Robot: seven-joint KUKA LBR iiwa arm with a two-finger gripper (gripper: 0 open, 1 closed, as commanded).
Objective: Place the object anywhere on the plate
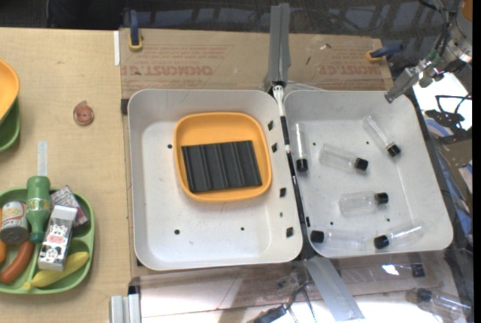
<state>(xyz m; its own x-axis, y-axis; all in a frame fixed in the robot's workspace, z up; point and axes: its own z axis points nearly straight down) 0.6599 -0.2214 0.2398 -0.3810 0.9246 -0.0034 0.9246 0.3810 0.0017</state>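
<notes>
While the clear vials (pixel 353 203) lie scattered in the right bin (pixel 421 126), the orange plate (pixel 223 129) waits in the left bin (pixel 150 164). Whether the gripper (pixel 409 81) is closed, I cannot tell; best descend squarely over one vial.

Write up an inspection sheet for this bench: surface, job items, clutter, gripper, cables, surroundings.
Surface: two shallow white bins side by side, left bin and right bin, on cardboard over a wooden bench.
Job's things: orange plate in the left bin, carrying a dark ribbed insert; several clear vials with black caps lie scattered in the right bin.
Clutter: green tray of toy food at the bench's left edge; small pink disc on the wood.
Gripper: gripper above the right bin's far corner; jaws too small to judge.
Cables: wires by the wrist.
Surroundings: blue clamps on the cardboard.
</notes>
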